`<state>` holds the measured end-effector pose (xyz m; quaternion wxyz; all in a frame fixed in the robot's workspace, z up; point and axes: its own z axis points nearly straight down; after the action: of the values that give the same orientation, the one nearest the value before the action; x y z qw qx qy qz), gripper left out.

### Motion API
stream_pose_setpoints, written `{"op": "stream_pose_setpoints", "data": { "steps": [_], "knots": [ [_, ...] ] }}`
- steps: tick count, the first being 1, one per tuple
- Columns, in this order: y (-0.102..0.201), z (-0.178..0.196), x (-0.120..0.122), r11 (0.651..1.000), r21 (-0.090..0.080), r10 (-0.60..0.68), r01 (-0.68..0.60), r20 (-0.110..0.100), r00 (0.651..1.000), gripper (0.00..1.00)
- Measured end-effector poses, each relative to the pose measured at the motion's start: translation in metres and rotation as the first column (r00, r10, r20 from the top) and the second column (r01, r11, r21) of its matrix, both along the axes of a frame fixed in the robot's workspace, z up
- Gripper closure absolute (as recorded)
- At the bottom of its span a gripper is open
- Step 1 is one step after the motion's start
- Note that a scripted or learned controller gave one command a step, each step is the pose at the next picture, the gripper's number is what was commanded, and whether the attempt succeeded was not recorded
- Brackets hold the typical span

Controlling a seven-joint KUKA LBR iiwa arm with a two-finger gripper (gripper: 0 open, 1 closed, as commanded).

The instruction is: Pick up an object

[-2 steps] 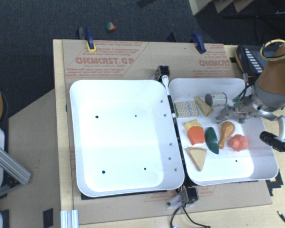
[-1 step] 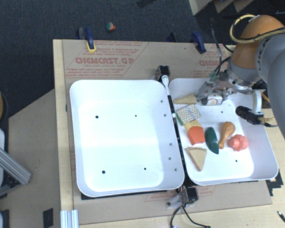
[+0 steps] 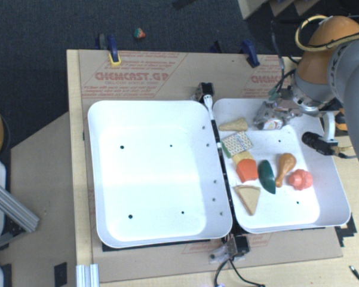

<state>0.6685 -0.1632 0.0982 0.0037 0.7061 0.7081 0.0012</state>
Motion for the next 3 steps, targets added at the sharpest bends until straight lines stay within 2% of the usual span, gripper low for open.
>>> {"op": "stream_pose_setpoints", "data": {
  "steps": [1,2,3],
  "knots": [
    [0.108,0.094,-0.012,1.0,0.006,0.008,-0.008,0.003,1.0,1.0],
    [0.1,0.098,-0.013,1.0,0.002,-0.001,0.001,-0.003,1.0,1.0],
    [0.101,0.108,-0.013,1.0,0.001,0.0,0.0,0.0,1.0,1.0]
  ]
}}
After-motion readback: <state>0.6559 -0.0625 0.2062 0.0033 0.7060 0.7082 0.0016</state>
